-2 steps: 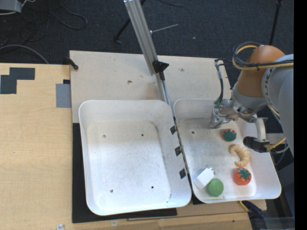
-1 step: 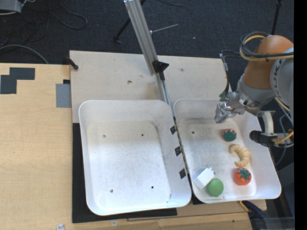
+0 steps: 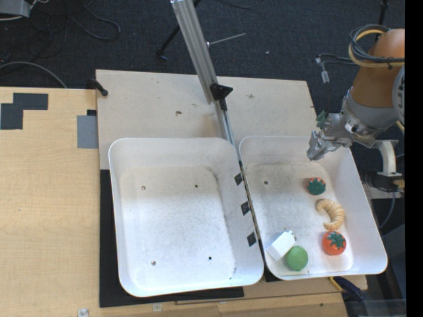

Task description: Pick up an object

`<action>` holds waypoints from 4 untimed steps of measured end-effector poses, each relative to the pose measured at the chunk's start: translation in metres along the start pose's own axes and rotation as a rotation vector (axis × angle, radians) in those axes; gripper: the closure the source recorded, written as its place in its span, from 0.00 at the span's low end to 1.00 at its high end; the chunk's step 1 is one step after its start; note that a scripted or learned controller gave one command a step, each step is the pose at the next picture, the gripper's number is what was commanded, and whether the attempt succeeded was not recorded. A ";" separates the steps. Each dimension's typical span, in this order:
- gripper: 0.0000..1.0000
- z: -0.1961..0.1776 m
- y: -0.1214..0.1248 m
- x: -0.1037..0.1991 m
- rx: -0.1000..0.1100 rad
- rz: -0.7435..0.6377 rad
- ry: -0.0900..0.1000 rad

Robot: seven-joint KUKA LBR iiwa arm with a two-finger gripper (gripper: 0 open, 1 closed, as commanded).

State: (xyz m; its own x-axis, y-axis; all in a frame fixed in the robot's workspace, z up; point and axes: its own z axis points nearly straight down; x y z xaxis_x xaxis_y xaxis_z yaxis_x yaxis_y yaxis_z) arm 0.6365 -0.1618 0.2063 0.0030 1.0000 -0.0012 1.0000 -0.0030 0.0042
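Note:
The right bin (image 3: 277, 152) holds several small objects along its right and near sides. A dark green round piece (image 3: 316, 186) lies highest, below it a tan curved croissant-like piece (image 3: 331, 212), then a red tomato with a green top (image 3: 334, 242). A white block (image 3: 281, 244) touches a green ball (image 3: 297, 258) at the near edge. My gripper (image 3: 318, 148) hangs over the bin's far right corner, above and apart from the dark green piece, with nothing seen between its fingers.
The left bin (image 3: 125, 152) lies beside the right one, with a row of black clips (image 3: 242, 197) along the shared edge. A slanted metal rail (image 3: 198, 51) rises behind the bins. A wooden tabletop (image 3: 46, 197) lies to the left.

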 end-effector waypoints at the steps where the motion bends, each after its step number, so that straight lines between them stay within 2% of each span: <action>1: 1.00 -0.035 0.001 -0.001 0.002 -0.003 0.001; 4: 1.00 -0.018 0.006 0.166 0.009 -0.007 0.003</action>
State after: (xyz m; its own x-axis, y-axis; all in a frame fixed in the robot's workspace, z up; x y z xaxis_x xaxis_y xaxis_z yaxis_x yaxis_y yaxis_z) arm 0.6426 0.0037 0.2244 -0.0038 1.0000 0.0022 1.0000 0.0038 -0.0048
